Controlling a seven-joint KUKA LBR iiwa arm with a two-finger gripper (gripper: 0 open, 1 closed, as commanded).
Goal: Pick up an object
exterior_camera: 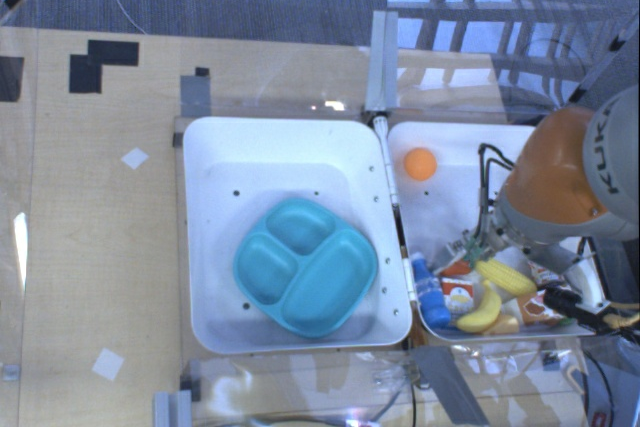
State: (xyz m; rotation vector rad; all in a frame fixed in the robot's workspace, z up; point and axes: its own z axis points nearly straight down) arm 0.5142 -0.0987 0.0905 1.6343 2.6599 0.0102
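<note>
Pale wood bench (90,245) is carrying two shallow white bins side by side, and the action is all on the right. Sitting alone in the left bin (215,165) is a blue divided plate (305,265), well apart from everything else. Over in the right bin (455,190), an orange ball (421,164) is resting by itself near the far end, while the near end is crowding up: a blue bottle (428,290) lying along the dividing wall, a small carton with red and white print (459,294) just beside it, a banana (482,310) touching that carton, and a yellow corn cob (507,277) lying just above the banana. The arm (560,180) is reaching in from the right and hanging over that clutter, with the pincer (478,243) sitting near the pile's far edge, but its wrist is blocking the tips, so whether it is released or clenched I cannot tell. Nothing is visibly caught in it. My read: the grasp is yet to be made. For a clean pick, the corn cob looks like the nearest candidate; coming straight down across its narrow width should be avoiding a nudge to the banana, and the touching items are risking a double grab.
</note>
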